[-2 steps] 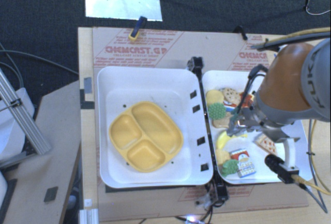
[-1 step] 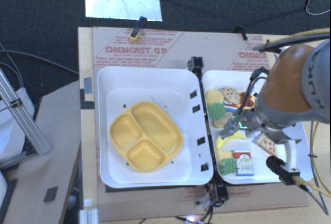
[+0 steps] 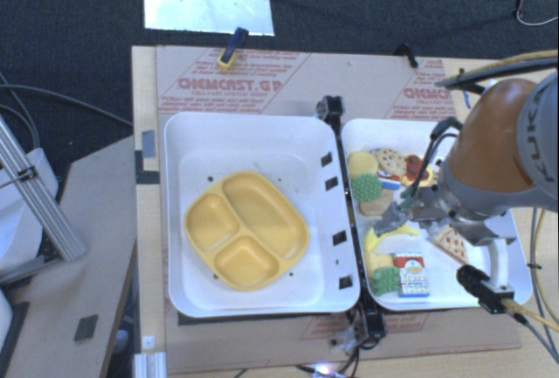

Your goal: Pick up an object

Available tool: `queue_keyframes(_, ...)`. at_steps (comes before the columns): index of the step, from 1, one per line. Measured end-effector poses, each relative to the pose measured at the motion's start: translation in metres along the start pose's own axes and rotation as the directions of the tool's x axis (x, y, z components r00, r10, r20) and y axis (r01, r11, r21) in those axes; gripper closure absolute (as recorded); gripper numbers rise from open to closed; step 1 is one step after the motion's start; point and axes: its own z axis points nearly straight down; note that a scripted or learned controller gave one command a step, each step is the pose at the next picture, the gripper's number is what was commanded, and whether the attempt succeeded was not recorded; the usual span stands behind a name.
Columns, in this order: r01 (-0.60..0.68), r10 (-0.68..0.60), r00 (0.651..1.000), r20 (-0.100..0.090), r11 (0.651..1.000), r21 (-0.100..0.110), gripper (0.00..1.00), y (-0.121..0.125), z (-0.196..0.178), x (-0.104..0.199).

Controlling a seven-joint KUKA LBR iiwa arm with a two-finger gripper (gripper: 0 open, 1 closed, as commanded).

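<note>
The right bin (image 3: 515,280) holds several toy food items: a yellow banana (image 3: 390,232), a green waffle-like piece (image 3: 366,188), a cookie (image 3: 389,162), a pizza slice (image 3: 451,243), a small box (image 3: 410,273) and a green piece (image 3: 385,282). My gripper (image 3: 404,211) hangs low over the middle of this bin, right above the banana. Its dark fingers point left and down toward the pile. Nothing visibly sits between them.
The left bin (image 3: 192,149) contains a yellow three-compartment tray (image 3: 245,229). A black divider with clips (image 3: 341,193) runs between the bins. The arm's orange band (image 3: 493,140) and grey wrist cover the right bin's far right side. A cardboard sheet (image 3: 262,79) lies under both bins.
</note>
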Motion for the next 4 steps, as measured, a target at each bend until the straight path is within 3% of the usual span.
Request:
queue_keyframes(1, 0.001, -0.001, 1.0, 0.0, 1.0, -0.001, 0.0, 0.0, 0.0, -0.007)
queue_keyframes(2, -0.001, 0.001, 1.0, 0.0, 1.0, 0.006, 0.0, 0.014, 0.101, -0.029)
queue_keyframes(3, 0.001, -0.001, 1.0, -0.001, 1.0, 0.0, 0.0, 0.016, 0.1, -0.029)
queue_keyframes(4, 0.003, -0.003, 1.0, 0.0, 1.0, -0.003, 0.0, 0.01, 0.062, -0.028)
